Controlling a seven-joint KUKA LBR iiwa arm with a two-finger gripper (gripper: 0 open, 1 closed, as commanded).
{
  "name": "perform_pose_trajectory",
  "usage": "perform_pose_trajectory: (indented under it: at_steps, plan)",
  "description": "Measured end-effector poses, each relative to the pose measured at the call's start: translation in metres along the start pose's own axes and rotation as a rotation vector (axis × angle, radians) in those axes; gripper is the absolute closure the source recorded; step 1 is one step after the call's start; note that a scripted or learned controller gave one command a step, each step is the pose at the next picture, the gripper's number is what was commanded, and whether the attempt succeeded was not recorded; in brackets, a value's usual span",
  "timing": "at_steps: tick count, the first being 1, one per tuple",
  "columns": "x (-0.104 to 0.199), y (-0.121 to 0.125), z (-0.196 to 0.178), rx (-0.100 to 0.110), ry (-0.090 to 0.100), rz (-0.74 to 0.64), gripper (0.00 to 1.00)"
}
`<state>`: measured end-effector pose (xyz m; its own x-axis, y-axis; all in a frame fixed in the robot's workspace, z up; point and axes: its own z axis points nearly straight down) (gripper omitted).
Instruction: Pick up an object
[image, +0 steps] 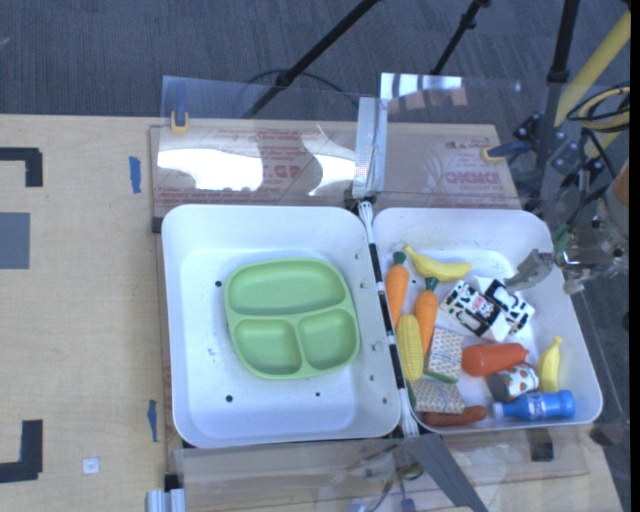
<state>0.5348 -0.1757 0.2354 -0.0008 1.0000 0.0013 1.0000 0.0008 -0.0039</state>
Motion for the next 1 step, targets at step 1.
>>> perform_pose_trajectory:
  at_steps: [1]
  plan:
    - [-0.0362,-0.0348,0.0013,0.001,0.001,0.108,0.0]
